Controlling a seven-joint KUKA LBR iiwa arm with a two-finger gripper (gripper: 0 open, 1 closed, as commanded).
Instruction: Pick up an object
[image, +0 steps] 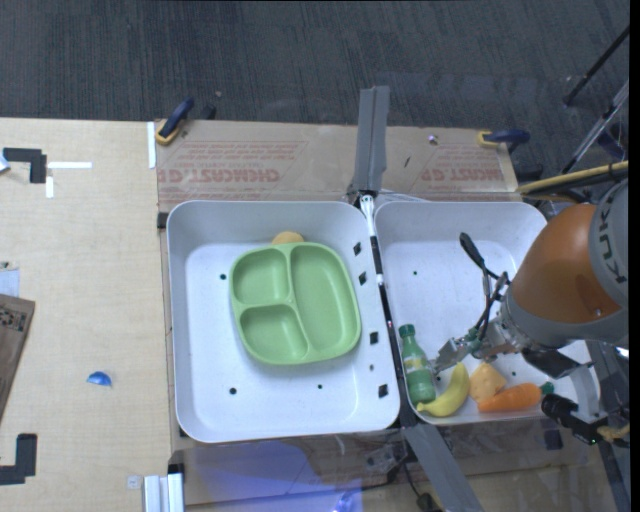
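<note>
Two shallow white bins side by side; the divider rail (376, 290) between them serves as landmark. Left of the rail, left bin (195, 330): one green three-compartment plate (296, 302), lying flat near the bin's middle; a small yellow-orange item (288, 238) showing just past the plate's far edge, too hidden to name. Right of the rail, right bin (430, 260): one green bottle (415, 365) with a pale label, its writing too small to read, lying just beside the rail; one banana (450, 392) touching the bottle's lower end; one pale orange rounded fruit (487, 380) just beyond the banana; one carrot (510, 398) further from the rail, touching that fruit. All four are clustered in the near corner. Gripper (462, 347): low over the cluster, just above the banana and the rounded fruit; whether its fingers are apart or together cannot be told, and nothing is seen between them. Beyond both bins, behind the rail's far end: a cardboard sheet (330, 160) with red print, upside down and mirrored, not legible with certainty.
</note>
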